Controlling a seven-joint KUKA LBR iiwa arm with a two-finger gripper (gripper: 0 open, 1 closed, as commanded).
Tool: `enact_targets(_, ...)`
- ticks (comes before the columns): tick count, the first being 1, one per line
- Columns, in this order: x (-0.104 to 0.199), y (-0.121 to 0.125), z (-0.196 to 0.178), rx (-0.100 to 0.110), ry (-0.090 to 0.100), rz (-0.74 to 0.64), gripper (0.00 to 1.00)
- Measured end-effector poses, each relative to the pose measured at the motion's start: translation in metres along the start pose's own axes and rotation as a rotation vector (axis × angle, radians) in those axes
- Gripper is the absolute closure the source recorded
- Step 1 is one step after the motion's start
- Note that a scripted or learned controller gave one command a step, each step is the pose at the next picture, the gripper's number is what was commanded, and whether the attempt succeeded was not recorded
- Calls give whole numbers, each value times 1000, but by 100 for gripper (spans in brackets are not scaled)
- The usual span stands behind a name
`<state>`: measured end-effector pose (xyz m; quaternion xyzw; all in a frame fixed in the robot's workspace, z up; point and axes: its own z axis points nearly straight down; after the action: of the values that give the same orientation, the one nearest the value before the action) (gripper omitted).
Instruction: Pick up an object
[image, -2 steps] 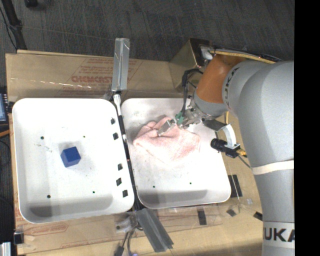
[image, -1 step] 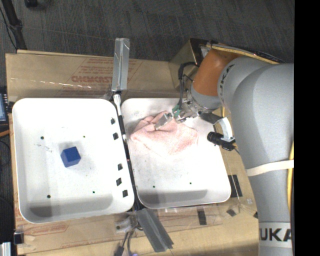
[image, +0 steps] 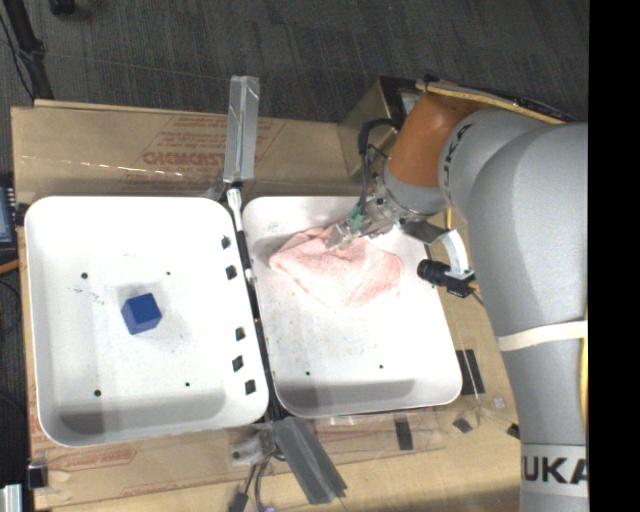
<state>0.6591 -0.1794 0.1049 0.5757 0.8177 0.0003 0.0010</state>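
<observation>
You have the gripper (image: 352, 226) down at the far edge of the pink cloth (image: 338, 268) in the right bin (image: 430, 360). Its fingers seem to pinch a cloth fold, though it's blurry. A blue cube (image: 142, 312) sits in the left bin (image: 60, 400).

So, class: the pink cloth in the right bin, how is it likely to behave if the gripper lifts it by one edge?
The pink cloth lies flat and rumpled, so it probably droops and trails instead of rising stiffly. It looks thin, so likely light. The gripper sits at its upper edge; a shallow pinch may slip off.
</observation>
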Motion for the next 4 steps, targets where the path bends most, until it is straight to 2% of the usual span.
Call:
enact_targets(1, 0, 0, 0, 0, 0, -1, 0)
enact_targets(2, 26, 8, 11, 1, 1, -127, 0)
enact_targets(3, 16, -64, 11, 1, 0, -129, 0)
enact_targets(4, 3, -44, 11, -1, 0, -190, 0)
